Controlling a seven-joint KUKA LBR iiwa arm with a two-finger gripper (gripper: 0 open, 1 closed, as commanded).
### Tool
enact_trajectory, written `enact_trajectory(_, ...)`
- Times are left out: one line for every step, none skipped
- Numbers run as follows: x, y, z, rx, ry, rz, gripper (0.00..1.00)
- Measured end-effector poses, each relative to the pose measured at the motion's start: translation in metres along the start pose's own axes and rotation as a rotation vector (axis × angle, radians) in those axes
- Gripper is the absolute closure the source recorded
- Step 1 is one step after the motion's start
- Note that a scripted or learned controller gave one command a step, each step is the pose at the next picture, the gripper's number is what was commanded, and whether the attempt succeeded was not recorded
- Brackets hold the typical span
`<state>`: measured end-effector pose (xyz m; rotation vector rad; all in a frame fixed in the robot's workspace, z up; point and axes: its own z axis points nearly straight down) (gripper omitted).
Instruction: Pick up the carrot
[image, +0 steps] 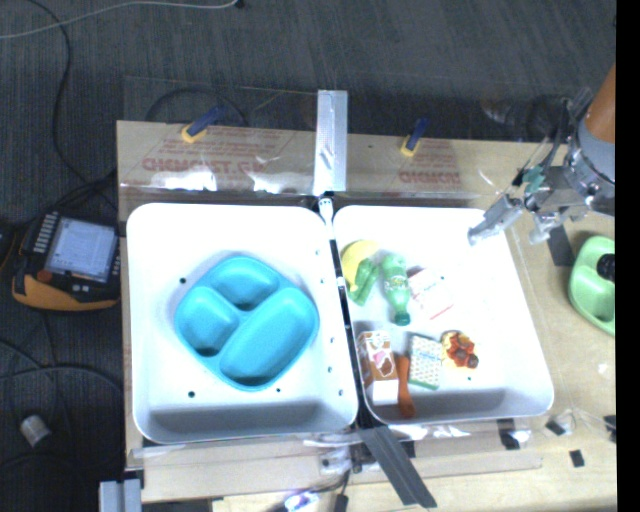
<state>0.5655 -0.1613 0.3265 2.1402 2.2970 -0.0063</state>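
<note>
1. the carrot (403, 383) lies in the right bin (500, 330), near its front wall, between a small printed carton (377, 354) and a checkered packet (426, 361). it touches or nearly touches both; part of it seems to go under the packet.
2. the tool (503, 217) is at the far right corner of that bin, above the rim, well apart from the carrot. nothing is between its fingers; if they are spread or pressed together, i cannot tell.
3. so the task looks not yet begun: no reach, no grasp, no lift.
4. what is left, in my judgement: move the tool over to the front of the bin, go down on the carrot between its neighbours, grip it and raise it.
5. the blue divided tray (248, 320) in the left bin (160, 400) has no part in this.
</note>
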Motion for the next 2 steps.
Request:
enact_trajectory(0.015,-0.051,0.144,0.003,0.005,0.032,0.00)
enact_trajectory(-0.014,-0.083,0.057,0.000,0.003,-0.083,0.00)
